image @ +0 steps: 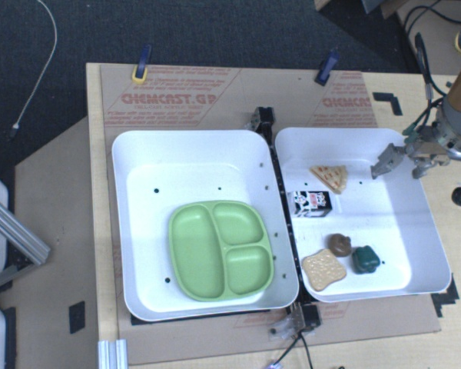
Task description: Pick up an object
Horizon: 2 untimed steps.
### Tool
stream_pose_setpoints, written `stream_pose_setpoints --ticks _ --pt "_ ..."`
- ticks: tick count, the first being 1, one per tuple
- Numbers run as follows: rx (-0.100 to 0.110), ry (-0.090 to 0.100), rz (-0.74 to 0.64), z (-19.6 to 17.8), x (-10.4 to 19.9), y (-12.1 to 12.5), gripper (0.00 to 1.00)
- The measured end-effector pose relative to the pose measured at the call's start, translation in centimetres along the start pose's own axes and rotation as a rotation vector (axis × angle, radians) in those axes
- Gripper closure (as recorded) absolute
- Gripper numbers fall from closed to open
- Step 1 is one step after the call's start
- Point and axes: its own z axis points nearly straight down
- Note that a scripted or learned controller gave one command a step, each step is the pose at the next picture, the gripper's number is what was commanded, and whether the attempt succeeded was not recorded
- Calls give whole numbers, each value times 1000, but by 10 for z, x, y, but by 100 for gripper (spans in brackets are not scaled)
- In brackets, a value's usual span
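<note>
My gripper (403, 164) hangs over the far right corner of the right bin (415, 206), its two grey fingers spread open with nothing between them. Left of it, in the right bin, lies a tan triangular wedge (330, 177). Below that sits a small black-and-white carton (312, 203). Nearer the front edge are a brown round piece (339, 244), a dark green block (365, 260) and a beige toast slice (323, 270).
The left bin (138, 167) holds a light green divided plate (220, 249). A black clamp (263, 118) sits at the far junction between the bins. Blue clips (326, 67) hold the cardboard sheet at the back.
</note>
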Motion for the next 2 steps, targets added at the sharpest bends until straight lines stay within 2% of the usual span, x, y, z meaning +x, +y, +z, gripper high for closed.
stream_pose_setpoints --ticks 1,2 --pt "-12 -3 -3 -7 0 3 0" --pt "-5 -1 -2 50 -9 2 0"
